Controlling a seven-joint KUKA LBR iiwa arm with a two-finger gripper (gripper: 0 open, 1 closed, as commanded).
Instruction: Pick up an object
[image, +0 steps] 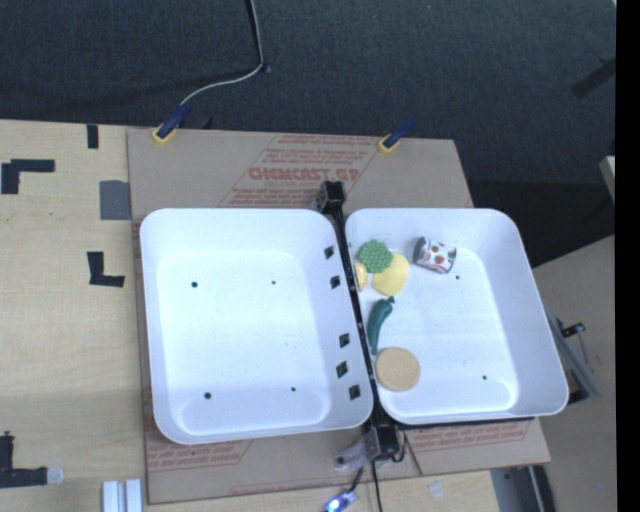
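The right bin holds several small objects near its left wall. A green bumpy ball touches a yellow lump just below it. A dark green curved piece lies under those. A flat tan disc rests near the bin's front left. A small red and white can lies on its side toward the back middle.
The left bin stands beside the right one, joined by black clips along the shared wall. Both sit on a cardboard sheet clamped at its back corners. A cable runs across the dark floor behind.
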